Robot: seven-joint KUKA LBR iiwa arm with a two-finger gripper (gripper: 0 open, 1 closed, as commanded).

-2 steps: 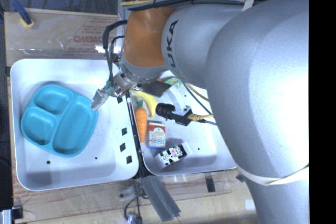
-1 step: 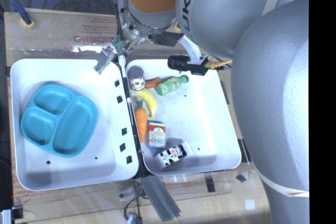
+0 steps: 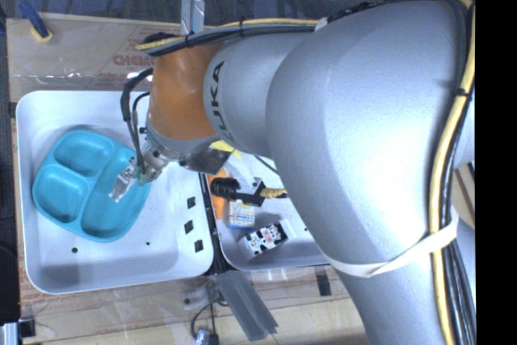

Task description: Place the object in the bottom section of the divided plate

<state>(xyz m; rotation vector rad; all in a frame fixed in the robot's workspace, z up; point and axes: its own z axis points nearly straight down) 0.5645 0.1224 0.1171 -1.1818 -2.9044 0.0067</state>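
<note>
Plate, divided, turquoise [image 3: 69, 186]: lies in the left white bin [image 3: 48, 271], three sections, two small ones toward the upper left and one large one at the lower right. My pincer [image 3: 129, 180] hangs over the large section's right rim, with a small pale object [image 3: 120, 188] at its tip; whether my fingers are clamped on it I cannot tell. Small dark specks lie on the left bin's floor. Right white bin [image 3: 242, 258]: partly hidden under my arm [image 3: 339, 117]; it holds a black-and-yellow item [image 3: 236, 188], a small printed box [image 3: 241, 216], writing too small to read, and a black-and-white patterned piece [image 3: 265, 237]. My arm bears the letters "UKA". Worktop [image 3: 81, 52]: faint red lettering, illegible.
</note>
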